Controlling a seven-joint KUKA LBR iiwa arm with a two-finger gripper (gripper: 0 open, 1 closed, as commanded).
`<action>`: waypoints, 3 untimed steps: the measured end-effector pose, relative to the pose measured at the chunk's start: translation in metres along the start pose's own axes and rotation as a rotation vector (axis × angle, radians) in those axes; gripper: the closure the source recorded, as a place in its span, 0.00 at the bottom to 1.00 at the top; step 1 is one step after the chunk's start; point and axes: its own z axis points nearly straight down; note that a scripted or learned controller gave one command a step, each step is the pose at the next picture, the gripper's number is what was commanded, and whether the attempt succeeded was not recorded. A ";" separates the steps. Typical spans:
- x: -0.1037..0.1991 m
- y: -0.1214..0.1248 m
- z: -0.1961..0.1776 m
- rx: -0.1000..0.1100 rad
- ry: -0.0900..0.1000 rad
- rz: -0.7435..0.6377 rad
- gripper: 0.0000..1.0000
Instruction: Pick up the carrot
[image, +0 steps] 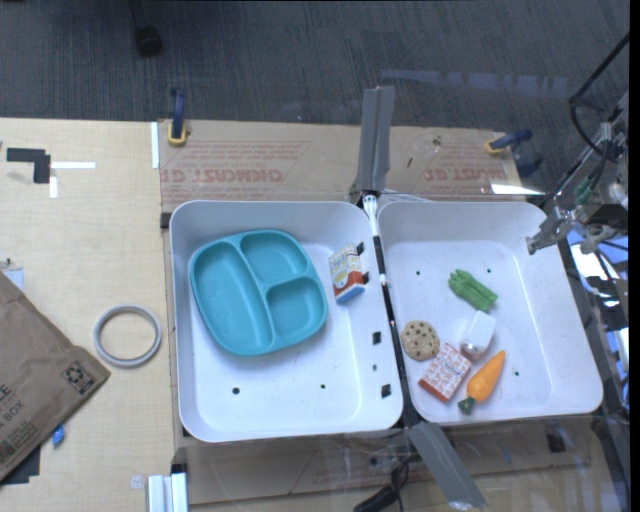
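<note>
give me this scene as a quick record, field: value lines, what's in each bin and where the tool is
left bin: teal divided plate, small carton beside the plate's right edge
right bin: carrot, green vegetable, cookie, red and white packet, small white item
carrot: lower middle of right bin, leafy end toward the near wall, touching the packet
tool: at the right bin's far right corner, well away from the carrot
bench, left of bins: tape ring, cardboard box
task state: carrot not yet picked up

Upside-down red print, roughly "CHEMCAST GP", runs along the cardboard sheet (262, 160) behind the bins; "BOX" shows on the brown carton (35, 385) at left.
</note>
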 end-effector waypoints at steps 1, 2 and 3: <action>0.015 -0.046 0.087 0.000 0.000 0.043 0.00; 0.017 -0.096 0.151 0.005 0.008 0.308 0.00; 0.054 -0.107 0.151 0.002 0.002 0.424 0.00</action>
